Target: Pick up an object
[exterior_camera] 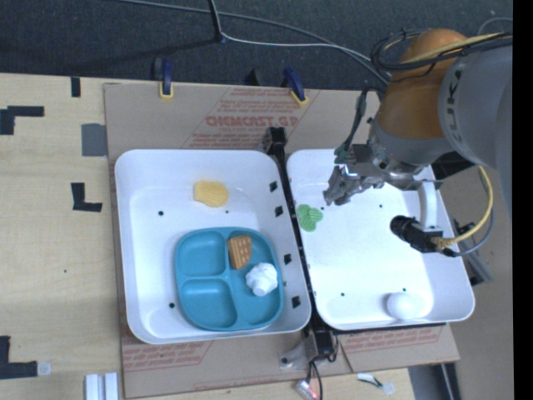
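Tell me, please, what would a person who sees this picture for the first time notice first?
Most striking is the grey arm with its orange band, reaching in from the right so that its hand hangs over the right bin, near a small green object. Next comes the blue divided tray in the left bin, bearing a brown waffle-like piece and a white lump.

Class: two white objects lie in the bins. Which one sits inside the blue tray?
The crumpled white object in the left bin lies in the blue tray, beside the brown waffle piece. The other, a white ball, rests on the right bin's floor.
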`<move>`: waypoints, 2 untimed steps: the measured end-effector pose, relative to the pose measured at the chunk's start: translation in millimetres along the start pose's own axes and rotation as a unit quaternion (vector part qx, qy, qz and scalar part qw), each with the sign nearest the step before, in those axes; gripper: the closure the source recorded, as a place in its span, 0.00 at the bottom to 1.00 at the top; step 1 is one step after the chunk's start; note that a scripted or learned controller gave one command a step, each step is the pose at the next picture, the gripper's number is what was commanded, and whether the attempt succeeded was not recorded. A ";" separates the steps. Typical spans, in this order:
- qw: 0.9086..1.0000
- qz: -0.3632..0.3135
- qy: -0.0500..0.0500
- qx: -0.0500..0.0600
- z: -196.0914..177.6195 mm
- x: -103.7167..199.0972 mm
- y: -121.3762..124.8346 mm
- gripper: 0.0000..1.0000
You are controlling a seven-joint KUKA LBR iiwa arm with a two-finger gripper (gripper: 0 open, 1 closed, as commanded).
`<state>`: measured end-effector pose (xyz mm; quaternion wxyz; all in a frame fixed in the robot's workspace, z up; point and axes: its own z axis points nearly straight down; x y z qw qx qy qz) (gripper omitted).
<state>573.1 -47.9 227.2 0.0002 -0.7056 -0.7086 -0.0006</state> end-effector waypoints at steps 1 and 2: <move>1.000 0.000 0.000 0.001 -5.5 59.3 -7.3 1.00; 1.000 0.000 0.000 0.001 3.1 113.5 -17.8 1.00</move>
